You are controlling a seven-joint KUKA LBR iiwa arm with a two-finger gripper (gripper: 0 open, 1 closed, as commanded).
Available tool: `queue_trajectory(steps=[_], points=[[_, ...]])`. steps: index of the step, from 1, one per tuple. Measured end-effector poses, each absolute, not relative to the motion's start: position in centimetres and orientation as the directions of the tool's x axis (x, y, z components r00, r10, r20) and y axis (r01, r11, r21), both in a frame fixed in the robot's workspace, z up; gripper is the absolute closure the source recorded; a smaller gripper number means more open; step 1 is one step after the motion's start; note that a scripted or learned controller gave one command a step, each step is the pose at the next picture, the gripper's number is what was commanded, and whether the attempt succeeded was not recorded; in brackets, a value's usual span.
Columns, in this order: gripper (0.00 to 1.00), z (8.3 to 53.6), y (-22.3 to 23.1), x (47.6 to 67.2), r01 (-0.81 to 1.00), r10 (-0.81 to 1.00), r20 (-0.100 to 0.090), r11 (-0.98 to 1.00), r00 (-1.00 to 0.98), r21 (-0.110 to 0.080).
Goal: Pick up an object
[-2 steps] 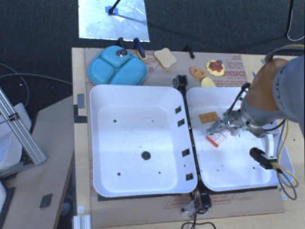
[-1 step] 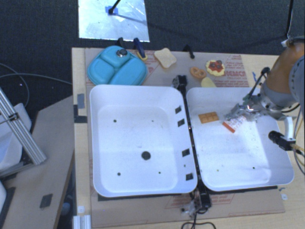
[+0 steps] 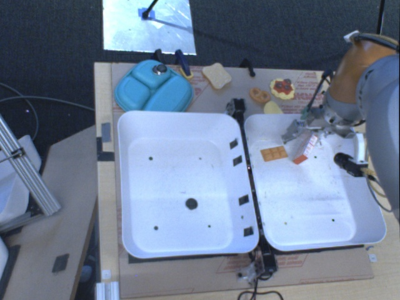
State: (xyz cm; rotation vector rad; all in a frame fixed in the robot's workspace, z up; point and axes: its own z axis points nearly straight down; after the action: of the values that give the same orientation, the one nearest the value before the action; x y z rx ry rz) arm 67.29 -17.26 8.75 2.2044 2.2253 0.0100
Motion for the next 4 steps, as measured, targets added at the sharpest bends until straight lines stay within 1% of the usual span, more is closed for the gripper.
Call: queue_trajectory(steps=[1,2,3,4], points=[[1.0,9.9,-17.5,67.2,1.0,1.0,-0.005,0.01,-0.01,0.012],[1.0,8.5,-13.8,67.0,1.0,1.0,-0.001,0.007,-0.007,0.004],[1.0,9.8,-14.1,67.1,1.0,1.0,-0.004,0.008,-0.008,0.009],[1.0,8.9,-16.2,55.5,1.0,1.0,-0.002,-0.005,0.005,0.011]])
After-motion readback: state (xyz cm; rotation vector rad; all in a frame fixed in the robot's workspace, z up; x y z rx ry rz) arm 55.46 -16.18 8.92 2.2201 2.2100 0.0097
